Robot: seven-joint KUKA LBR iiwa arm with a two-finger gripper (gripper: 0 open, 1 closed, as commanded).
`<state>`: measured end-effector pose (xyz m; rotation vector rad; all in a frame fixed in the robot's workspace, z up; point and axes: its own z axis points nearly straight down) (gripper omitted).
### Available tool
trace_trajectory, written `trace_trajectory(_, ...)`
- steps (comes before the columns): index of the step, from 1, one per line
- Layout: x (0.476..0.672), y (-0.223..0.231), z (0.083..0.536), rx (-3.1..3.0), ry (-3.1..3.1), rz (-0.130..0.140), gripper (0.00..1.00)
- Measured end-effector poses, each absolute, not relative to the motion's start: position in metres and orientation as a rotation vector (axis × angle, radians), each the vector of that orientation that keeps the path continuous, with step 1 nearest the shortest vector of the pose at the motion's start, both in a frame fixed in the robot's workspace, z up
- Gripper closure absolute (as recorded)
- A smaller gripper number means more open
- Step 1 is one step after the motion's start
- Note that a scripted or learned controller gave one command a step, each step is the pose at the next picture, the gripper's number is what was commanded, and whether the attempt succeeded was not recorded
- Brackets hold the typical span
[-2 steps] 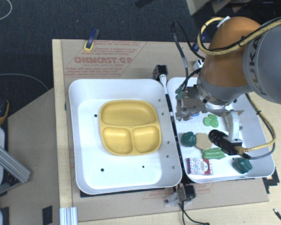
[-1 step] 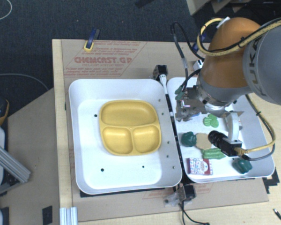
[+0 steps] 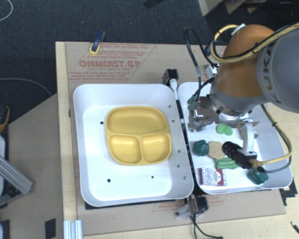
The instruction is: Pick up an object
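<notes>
Camera view, one entry, task step: closing in on an object to lift.

Gripper point(image 3: 197, 119): low over the inner side of the right bin point(image 3: 236, 183), close to the wall it shares with the left bin point(image 3: 89, 133). Whether the jaws are wide or narrow cannot be told from this angle, and nothing can be seen held between them.

Likeliest target, by judgement: dark green lump point(image 3: 200, 147), just below the gripper in the picture and nearest to it.

Handling note: centre over the lump before descending. It lies against a flat tan piece point(image 3: 215, 148), so a jaw coming down on that side may catch the tan piece or push both along. The bin wall on the other side leaves little room (approach straight down, not at a slant).

Right bin, contents:
- dark green lump, as above
- flat tan piece, touching it
- pale green piece point(image 3: 224, 130), beside the gripper, partly under the wrist
- long green piece point(image 3: 227, 164), below the tan one
- teal piece point(image 3: 258, 176), near the outer corner
- red and white packet point(image 3: 212, 176), lying flat at the near edge

Left bin, contents:
- yellow divided plate point(image 3: 138, 136) with three compartments, all bare, lying about mid-bin
</notes>
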<state>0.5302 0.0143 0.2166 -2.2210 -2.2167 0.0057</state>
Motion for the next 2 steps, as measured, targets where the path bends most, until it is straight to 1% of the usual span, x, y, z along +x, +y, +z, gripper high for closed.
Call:
trace_trajectory(1,0.5364,0.016,0.2278,-2.222,-2.223,-0.003,1.0)
trace_trajectory(2,0.5326,0.0222,0.2343,-2.221,-2.225,-0.004,1.0)
